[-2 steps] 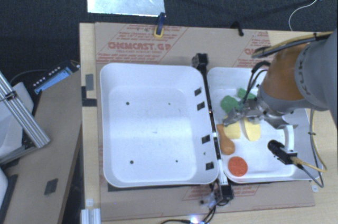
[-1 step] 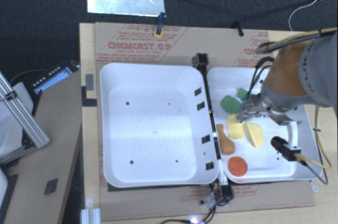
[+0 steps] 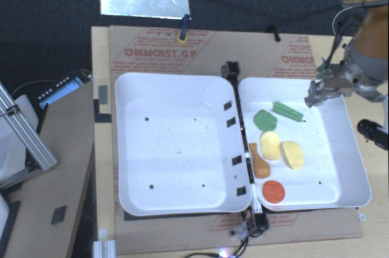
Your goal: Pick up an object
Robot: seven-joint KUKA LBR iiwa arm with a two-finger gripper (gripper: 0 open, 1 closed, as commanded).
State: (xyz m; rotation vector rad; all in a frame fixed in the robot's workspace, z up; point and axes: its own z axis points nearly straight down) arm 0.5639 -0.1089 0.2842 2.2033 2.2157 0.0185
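From the overhead camera, the gripper (image 3: 316,96) hangs over the right bin's (image 3: 349,156) far edge, near its far right corner; whether its claw is apart or together I cannot tell. The nearest thing, a long green piece (image 3: 287,111), lies just to its left and toward the bin's middle, long axis slanting across the floor. Beyond it sit a round green piece (image 3: 265,120), two yellow pieces (image 3: 281,149), an orange one (image 3: 259,163) and a red disc (image 3: 273,191). The left bin (image 3: 176,147) stands beside.

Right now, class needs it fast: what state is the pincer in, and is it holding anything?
Pincer: above the right bin's far side, nothing seen held; open or closed cannot be told.
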